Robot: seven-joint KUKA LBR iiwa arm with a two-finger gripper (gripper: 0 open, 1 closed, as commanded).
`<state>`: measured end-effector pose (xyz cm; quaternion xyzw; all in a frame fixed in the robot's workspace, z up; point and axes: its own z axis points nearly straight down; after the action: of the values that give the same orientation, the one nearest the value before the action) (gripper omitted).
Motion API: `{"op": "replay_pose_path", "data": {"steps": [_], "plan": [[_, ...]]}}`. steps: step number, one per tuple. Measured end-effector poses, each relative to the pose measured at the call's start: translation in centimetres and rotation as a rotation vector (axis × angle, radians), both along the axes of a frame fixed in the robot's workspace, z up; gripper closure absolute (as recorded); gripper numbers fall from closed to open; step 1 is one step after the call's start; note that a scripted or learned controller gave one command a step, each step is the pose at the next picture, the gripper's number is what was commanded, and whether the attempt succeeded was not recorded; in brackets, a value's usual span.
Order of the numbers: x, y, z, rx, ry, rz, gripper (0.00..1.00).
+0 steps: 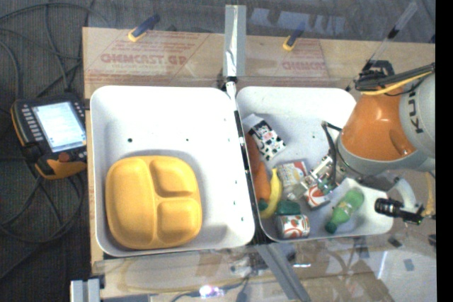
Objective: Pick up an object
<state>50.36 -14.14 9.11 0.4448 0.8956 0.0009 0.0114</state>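
A yellow divided tray [153, 202] lay in the left bin [120, 106]; the right bin [297, 97] held a crowded heap, a green bottle [345, 209] at its edge. The gripper [322, 178] hung low over the heap, its grip impossible to tell. Tight packing risked a slipped or double pick.

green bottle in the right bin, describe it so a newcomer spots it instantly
Start at the right bin, the one the arm reaches into, and go to its near right corner. The green bottle lies tilted there, right of the small red-and-white can. It is the clutter's only bright green bottle shape.
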Motion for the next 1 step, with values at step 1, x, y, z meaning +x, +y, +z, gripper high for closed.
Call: {"op": "replay_pose_path", "data": {"steps": [1], "plan": [[0.21,0.15,0.87,0.005,-0.003,0.0,1.0]]}}
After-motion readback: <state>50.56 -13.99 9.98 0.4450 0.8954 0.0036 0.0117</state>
